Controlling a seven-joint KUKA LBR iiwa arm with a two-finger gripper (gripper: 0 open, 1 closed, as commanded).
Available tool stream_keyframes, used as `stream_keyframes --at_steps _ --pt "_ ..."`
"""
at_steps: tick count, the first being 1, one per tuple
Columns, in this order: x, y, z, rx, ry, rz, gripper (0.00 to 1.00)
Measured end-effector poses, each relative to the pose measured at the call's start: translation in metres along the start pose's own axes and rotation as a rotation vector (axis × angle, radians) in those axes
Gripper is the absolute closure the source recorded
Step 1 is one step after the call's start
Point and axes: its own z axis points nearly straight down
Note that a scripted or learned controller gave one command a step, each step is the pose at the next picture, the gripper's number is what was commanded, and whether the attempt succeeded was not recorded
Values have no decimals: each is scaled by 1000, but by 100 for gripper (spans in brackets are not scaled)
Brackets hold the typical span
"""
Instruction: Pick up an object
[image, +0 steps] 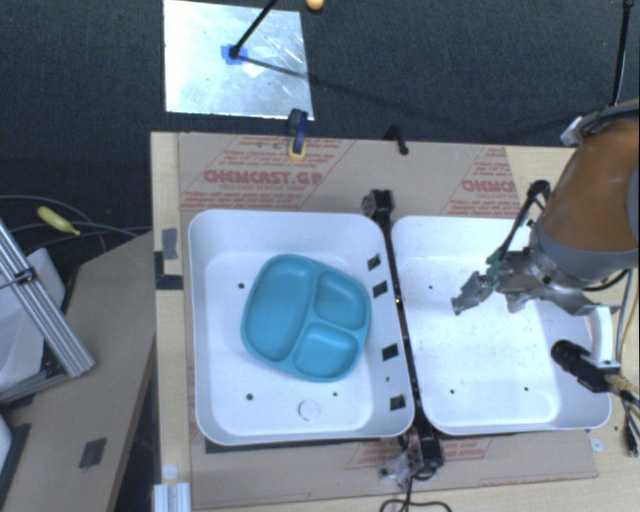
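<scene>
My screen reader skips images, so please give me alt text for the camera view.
A blue divided plate lies in the left white bin. The robot arm's gripper hangs over the right white bin, away from the plate.

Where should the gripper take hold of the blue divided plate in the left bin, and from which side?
Probably the raised outer rim of the blue divided plate, on its right edge nearest the gripper, coming down from above with one finger inside the rim and one outside. The plate lies flat and is wide, so only the thin rim offers a pinch. It sits in the left bin.
</scene>
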Motion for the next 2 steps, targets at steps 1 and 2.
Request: stream_keyframes --at_steps 1,2 --pt "77 -40 -32 0 2 -8 0" --pt "111 -37 -134 -12 2 -7 0"
